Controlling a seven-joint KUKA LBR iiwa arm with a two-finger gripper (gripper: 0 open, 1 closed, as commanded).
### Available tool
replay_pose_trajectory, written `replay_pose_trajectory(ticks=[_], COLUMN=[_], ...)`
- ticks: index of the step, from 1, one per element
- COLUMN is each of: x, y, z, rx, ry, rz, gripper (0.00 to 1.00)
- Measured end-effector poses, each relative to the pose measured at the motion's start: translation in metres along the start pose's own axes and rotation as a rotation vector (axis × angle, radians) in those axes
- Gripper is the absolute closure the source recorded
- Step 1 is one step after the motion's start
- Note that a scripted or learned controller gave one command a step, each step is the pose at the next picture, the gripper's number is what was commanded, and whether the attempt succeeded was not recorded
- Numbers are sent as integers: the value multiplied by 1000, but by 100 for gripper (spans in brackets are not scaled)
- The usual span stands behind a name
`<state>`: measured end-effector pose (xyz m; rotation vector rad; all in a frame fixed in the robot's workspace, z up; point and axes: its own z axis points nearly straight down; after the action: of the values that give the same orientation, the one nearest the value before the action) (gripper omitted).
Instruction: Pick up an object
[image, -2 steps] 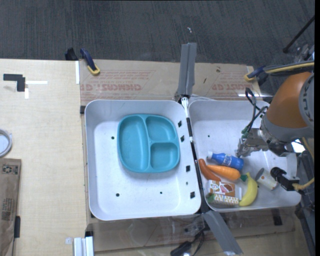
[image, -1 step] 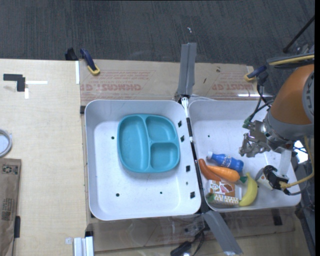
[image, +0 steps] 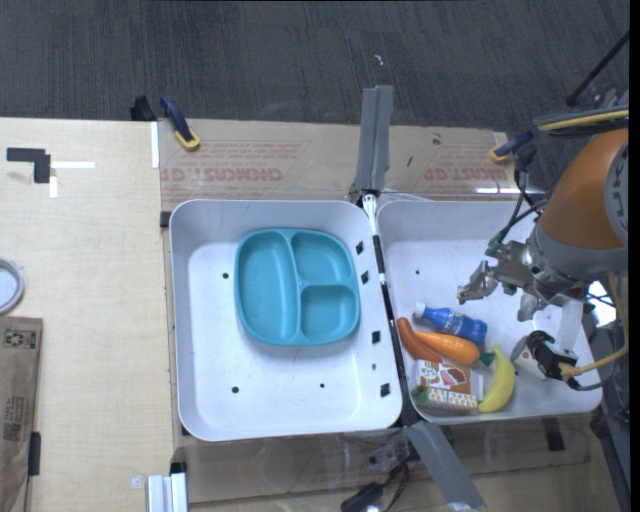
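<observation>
Carrot (image: 440, 345), orange, tapered, lying flat

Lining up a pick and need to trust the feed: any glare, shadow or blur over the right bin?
Camera view: even light, no strong glare on the right bin; soft shadows beside the bottle, carrot and banana; the items look fairly sharp, the gripper slightly soft, its fingers hard to read.
</observation>
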<state>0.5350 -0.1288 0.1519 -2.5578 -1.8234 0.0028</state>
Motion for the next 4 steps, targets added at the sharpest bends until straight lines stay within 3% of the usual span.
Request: replay_pose_trajectory(ticks=[1,2,3,4], x=[17,15,72,71], y=[-13,-11,-28,-28], z=[60,50,-83,-82], rx=[0,-5,0,1], ry=[0,-2,-1,-2], rz=[-42,-38,26,27], gripper=[0,100,100,0])
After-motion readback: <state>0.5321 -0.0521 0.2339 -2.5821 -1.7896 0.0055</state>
